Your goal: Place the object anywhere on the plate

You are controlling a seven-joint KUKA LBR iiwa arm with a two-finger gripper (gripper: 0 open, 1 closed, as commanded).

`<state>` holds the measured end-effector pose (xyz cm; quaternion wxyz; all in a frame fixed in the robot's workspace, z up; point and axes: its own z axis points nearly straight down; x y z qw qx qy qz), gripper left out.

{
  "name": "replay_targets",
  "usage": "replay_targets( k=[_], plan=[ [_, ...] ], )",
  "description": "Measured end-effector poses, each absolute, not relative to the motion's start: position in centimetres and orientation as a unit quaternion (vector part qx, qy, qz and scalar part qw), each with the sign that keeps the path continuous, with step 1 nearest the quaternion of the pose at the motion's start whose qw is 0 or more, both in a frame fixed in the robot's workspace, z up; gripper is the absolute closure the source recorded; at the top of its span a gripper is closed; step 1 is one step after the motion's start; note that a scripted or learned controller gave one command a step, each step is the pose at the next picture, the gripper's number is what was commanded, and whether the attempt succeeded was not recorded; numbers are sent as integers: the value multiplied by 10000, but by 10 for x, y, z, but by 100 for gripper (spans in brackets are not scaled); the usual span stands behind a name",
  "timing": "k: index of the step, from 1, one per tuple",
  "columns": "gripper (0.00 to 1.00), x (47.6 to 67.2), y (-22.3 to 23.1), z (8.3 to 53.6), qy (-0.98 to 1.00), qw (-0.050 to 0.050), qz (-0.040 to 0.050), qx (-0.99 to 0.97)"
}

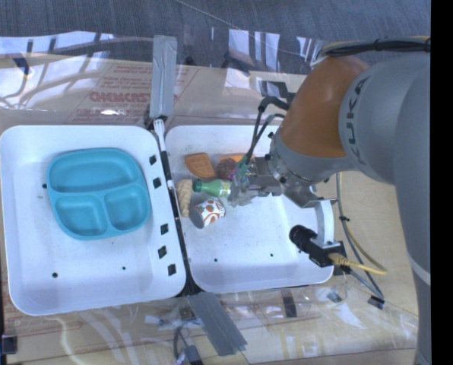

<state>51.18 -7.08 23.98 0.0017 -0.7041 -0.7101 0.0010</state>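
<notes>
gripper (240,182) above right bin (249,272) objects

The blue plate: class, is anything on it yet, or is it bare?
Bare. The blue plate in the left bin shows three vacant compartments; the toy items lie in the right bin.

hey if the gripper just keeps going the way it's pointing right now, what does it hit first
The gripper points toward the view's left, into the pile in the right bin. Most likely it meets the green bottle first, with the small can just below that line. Depth is hard to judge from above.
</notes>
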Motion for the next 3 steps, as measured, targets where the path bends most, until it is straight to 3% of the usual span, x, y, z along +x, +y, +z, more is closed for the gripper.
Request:
replay_targets(
  k=[1, 2, 3],
  plan=[
    [100, 503, 35, 189, -7118, 29, 22, -7024],
    [100, 602, 23, 190, -7101, 9, 15, -7041],
    [100, 655, 97, 191, -7115, 14, 9, -7027]
  ],
)
